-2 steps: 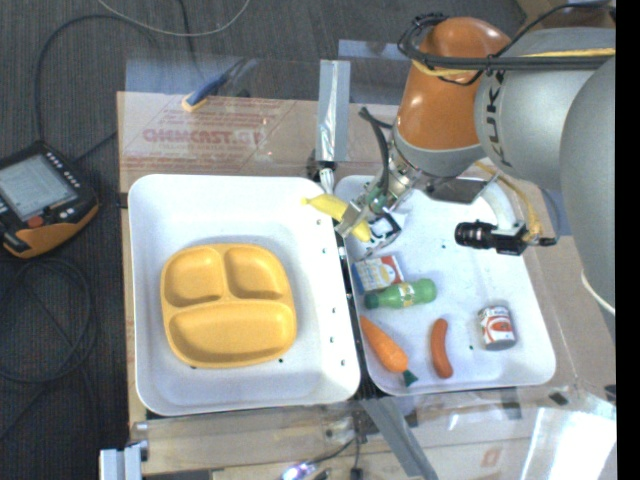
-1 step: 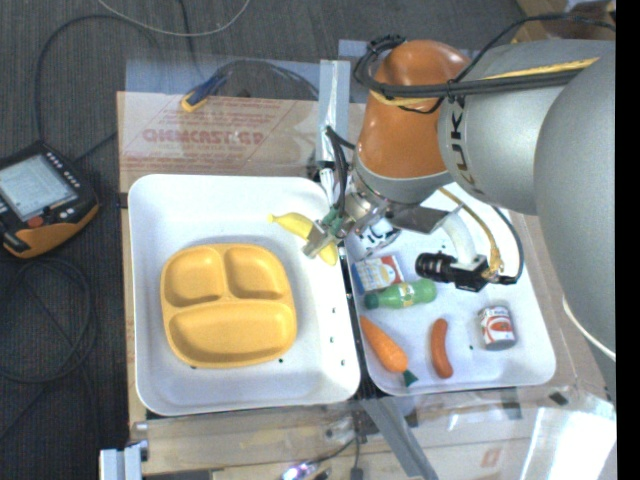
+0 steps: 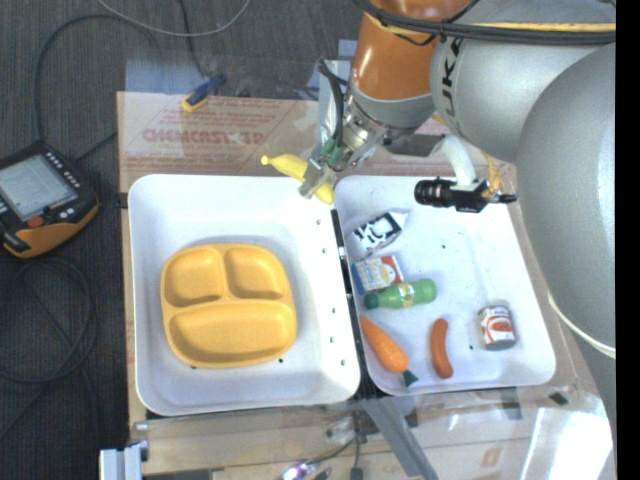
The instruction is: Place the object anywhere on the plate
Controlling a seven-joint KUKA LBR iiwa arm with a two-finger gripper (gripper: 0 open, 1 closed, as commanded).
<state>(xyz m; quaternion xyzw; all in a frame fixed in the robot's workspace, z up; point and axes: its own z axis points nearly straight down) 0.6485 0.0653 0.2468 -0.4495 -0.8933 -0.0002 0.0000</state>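
A yellow banana point(image 3: 286, 167) hangs over the far rim between the two bins, above the left bin's back right corner. My gripper point(image 3: 320, 175) comes down from the orange-banded wrist and is shut on the banana's right half. The banana's left tip sticks out toward the cardboard behind the bin. The yellow three-compartment plate point(image 3: 230, 303) lies in the middle of the left white bin point(image 3: 150, 268), well in front and to the left of the gripper, with nothing on it.
The right bin point(image 3: 520, 368) holds a black-and-white carton point(image 3: 379, 230), a small juice box point(image 3: 378, 269), a green bottle point(image 3: 401, 294), a carrot point(image 3: 384, 343), a sausage point(image 3: 440, 348) and a can point(image 3: 497, 326). A black clamp point(image 3: 450, 193) sits at its far edge. A pendant point(image 3: 40, 196) lies left of the bench.
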